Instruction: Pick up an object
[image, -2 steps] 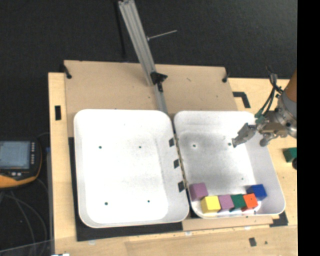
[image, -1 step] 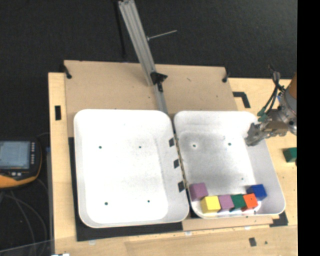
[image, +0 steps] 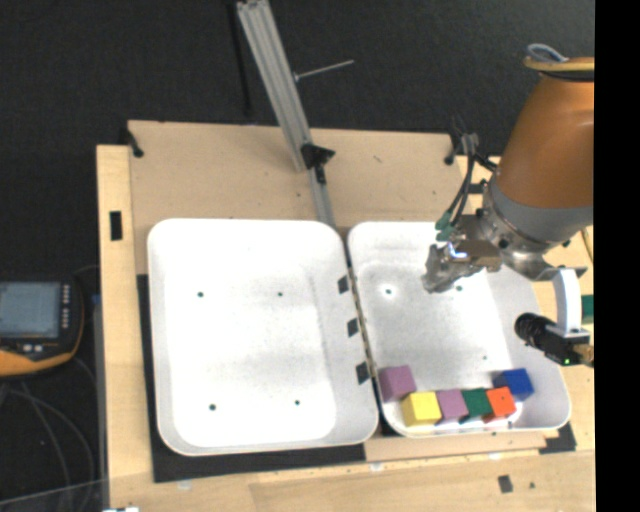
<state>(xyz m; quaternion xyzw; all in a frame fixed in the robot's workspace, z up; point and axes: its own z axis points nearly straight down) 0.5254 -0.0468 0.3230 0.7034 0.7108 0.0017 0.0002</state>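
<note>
My gripper (image: 441, 274) hangs over the upper middle of the right bin (image: 400, 258), well above its floor, with nothing seen in it. Along that bin's near edge lies a row of small blocks: a purple one (image: 397, 380), a yellow one (image: 421, 408), a second purple one (image: 452, 403), a green one (image: 475, 402), an orange one (image: 500, 403) and a blue one (image: 514, 382). The blocks sit well below the gripper in the view, apart from it.
The left bin (image: 250, 330) stands beside the right one, joined at a dividing rim with black clips (image: 352, 326). A slanted metal rail (image: 290, 110) crosses the back of the bench.
</note>
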